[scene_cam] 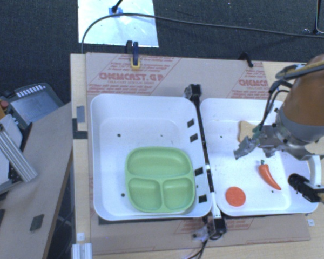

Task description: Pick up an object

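My gripper [244,149] hangs over the middle of the right bin [221,117], on the grey arm that reaches in from the right. I see nothing held in it. A tan, bread-like piece [244,128] lies just behind the gripper, toward the bin's back. To the gripper's right and nearer the front lies an orange-red carrot-shaped thing [269,177] with a small green top. A flat orange disc [236,196] rests near the bin's front left corner.
The left bin [113,117] holds a green divided plate [160,179] in its front half. A black-clipped divider [201,144] runs between the bins. Cardboard [151,74] lies under both bins, and a side table with gear [21,128] stands at the left.
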### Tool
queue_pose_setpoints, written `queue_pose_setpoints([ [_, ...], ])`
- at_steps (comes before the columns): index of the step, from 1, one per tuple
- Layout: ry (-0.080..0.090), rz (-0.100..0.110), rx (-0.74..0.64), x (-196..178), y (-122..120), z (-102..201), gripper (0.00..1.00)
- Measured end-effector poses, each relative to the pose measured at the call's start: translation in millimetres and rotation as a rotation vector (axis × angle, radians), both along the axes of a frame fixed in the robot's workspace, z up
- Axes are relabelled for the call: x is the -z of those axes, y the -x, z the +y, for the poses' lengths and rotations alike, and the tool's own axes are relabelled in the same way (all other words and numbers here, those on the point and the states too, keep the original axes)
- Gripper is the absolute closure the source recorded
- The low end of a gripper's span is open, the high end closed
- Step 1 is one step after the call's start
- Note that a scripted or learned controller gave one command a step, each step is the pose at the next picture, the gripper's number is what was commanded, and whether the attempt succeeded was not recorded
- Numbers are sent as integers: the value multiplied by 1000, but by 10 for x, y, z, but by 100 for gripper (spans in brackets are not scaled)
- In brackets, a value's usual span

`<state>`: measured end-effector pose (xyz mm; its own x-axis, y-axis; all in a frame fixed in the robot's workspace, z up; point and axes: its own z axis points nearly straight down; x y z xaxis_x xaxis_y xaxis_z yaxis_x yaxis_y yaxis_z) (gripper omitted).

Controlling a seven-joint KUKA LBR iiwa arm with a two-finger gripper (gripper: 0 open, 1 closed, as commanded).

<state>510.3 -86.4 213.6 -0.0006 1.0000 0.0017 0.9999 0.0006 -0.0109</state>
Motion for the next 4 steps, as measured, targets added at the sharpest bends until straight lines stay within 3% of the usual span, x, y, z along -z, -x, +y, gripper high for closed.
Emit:
queue_pose_setpoints([
  [1,2,-12,-2,-56,-27,1,0],
  [2,1,-8,-1,568,-8,21,0],
  [4,1,-9,0,1309,-48,39,0],
])
